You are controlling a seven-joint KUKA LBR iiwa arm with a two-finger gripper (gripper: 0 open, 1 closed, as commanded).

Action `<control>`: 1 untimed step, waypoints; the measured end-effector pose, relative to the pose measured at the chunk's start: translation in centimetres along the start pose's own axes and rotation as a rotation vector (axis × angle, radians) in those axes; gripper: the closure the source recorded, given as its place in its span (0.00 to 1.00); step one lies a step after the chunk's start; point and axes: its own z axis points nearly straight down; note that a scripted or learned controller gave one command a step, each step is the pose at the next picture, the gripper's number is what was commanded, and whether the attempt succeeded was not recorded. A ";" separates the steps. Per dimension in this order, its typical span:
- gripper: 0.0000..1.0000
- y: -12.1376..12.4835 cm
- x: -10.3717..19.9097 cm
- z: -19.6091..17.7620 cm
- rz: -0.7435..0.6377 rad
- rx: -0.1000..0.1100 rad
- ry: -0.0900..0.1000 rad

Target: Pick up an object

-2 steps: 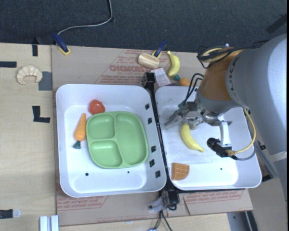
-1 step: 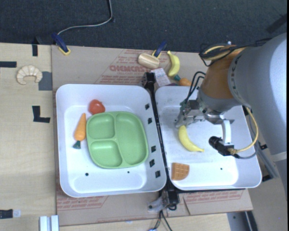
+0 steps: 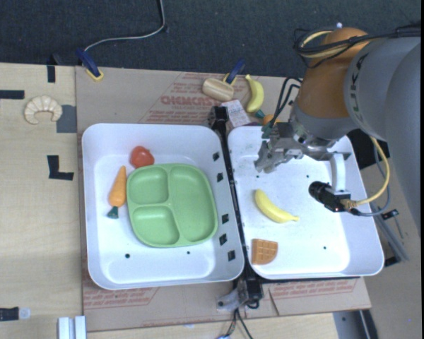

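Pincer (image 3: 267,159) above banana (image 3: 274,207); apart

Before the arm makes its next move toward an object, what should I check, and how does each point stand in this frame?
1. Gripper over the right bin: ok.
2. Gripper holding nothing: ok, no object shows between the fingers.
3. Finger opening: cannot tell.
4. Nearest target, the banana in the right bin, lying free on the floor: ok.
5. Gripper lined up over that banana: not ok, it sits toward the bin's far left corner.
6. Waffle apart from the banana: ok.
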 end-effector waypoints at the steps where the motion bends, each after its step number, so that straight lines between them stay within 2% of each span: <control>1: 0.00 -0.1 0.0 0.1 0.000 0.002 0.000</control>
